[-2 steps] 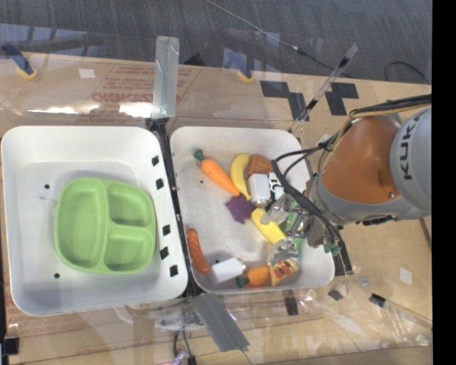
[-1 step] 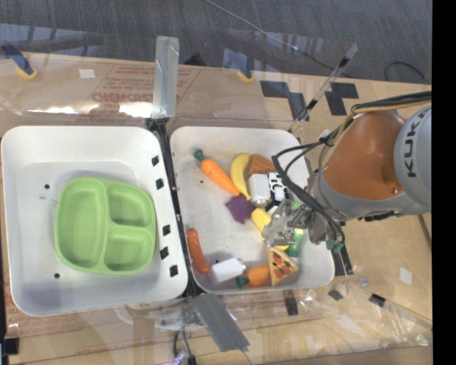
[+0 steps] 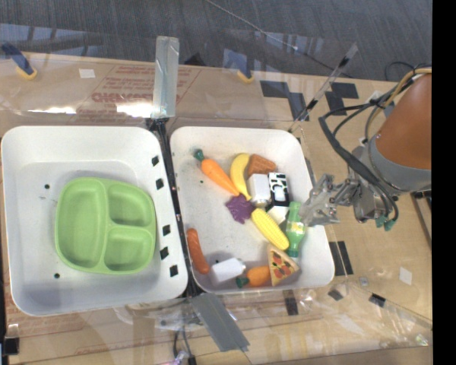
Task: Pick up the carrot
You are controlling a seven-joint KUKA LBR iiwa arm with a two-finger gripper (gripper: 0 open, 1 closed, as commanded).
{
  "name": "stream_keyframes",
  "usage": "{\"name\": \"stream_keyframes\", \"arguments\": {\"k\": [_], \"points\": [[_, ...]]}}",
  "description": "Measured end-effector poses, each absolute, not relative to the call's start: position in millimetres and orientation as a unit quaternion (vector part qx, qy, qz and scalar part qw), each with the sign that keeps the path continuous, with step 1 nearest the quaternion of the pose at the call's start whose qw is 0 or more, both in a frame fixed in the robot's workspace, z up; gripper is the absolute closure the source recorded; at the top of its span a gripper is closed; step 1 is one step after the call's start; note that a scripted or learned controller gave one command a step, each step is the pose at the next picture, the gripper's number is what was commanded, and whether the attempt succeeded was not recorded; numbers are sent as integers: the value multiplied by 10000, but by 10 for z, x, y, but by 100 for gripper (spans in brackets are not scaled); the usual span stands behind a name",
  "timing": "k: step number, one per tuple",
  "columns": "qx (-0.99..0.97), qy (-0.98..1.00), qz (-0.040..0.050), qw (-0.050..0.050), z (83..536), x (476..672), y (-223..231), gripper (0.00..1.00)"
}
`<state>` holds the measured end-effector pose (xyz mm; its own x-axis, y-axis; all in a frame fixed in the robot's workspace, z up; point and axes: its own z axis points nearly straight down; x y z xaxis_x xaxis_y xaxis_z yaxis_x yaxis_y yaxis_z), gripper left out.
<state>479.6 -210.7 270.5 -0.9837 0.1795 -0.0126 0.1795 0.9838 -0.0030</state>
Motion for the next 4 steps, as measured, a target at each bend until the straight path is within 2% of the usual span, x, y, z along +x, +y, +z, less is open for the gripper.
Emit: {"name": "stream_keyframes", "arguments": {"k": [1, 2, 3, 4], "points": [[2103, 9776, 7, -34, 1510, 5121, -2093, 100], [998, 9950, -22, 60, 3147, 5099, -2103, 100], [-199, 9998, -15, 31, 3871, 5238, -2094, 100], [-1871, 9823, -1, -1, 3549, 4857, -2102, 100]]}}
